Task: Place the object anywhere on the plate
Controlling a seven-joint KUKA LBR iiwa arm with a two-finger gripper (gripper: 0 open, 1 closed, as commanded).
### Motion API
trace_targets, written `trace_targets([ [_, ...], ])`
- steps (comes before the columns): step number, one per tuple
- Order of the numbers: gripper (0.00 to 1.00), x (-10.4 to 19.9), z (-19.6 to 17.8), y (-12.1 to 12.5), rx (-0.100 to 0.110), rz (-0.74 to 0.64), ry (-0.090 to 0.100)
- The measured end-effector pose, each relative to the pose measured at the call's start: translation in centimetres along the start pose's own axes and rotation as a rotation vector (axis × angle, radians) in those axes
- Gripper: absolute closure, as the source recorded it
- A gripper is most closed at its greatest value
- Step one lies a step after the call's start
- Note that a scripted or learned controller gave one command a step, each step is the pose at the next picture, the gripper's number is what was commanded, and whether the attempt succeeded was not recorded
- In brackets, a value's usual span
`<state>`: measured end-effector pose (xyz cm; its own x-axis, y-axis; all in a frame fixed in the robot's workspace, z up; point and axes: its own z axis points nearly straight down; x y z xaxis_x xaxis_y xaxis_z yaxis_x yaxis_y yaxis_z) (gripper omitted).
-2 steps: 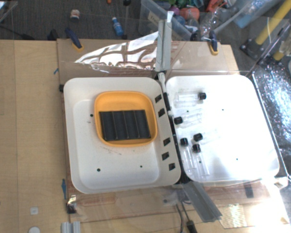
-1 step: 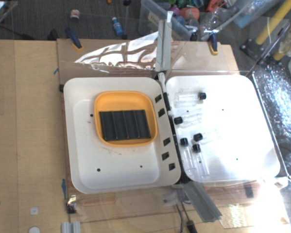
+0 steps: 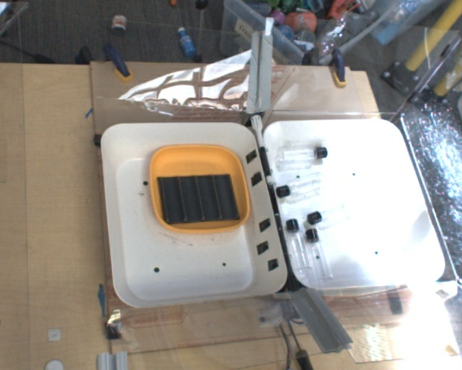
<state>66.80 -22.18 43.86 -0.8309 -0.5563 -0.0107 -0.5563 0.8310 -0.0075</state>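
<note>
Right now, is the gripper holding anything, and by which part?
Cannot be told. The dark ridged object lies on the orange plate in the left bin.

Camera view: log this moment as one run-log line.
plate: orange, left bin | black ridged block: lying on plate | clear vials: black caps, right bin

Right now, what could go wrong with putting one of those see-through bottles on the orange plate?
The clear vials are nearly lost against the bright right bin, so a grab may miss. They lie close together, so one might get bumped. The dark ridged block covers most of the plate, leaving little bare room.
</note>
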Motion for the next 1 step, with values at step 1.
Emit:
trace_targets([
  [1, 0.00, 0.06, -0.01, -0.04, 0.000, 0.001, 0.000],
])
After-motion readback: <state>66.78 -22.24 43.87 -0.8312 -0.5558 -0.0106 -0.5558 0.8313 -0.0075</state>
